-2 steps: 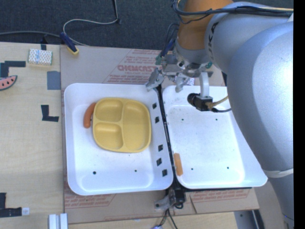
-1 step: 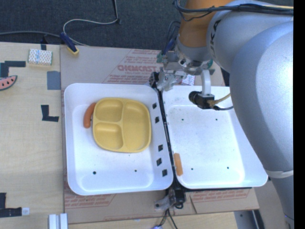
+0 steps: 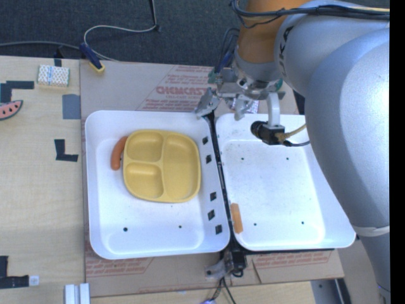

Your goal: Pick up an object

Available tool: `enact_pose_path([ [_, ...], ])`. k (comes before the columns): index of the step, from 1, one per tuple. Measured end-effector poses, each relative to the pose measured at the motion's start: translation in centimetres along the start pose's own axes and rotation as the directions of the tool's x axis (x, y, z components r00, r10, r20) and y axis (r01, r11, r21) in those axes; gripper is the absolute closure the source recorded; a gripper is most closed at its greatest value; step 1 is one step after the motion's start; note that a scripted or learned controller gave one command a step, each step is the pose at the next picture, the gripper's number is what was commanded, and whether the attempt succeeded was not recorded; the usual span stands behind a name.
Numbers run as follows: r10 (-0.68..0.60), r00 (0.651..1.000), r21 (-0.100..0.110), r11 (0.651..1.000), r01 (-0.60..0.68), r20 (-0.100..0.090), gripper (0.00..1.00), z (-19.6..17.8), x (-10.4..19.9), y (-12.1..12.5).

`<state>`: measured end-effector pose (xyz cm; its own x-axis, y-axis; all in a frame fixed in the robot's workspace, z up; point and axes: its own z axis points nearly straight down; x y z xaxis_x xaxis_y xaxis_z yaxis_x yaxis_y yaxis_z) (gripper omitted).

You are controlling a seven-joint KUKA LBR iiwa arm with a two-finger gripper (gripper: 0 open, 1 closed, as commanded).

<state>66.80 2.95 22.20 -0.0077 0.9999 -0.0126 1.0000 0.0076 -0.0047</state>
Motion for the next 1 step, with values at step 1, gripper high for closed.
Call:
enact_pose_path([
  [1, -0.001, 1.0, 0.0, 1.0, 0.001, 0.001, 1.0, -0.97, -0.02, 0.01],
])
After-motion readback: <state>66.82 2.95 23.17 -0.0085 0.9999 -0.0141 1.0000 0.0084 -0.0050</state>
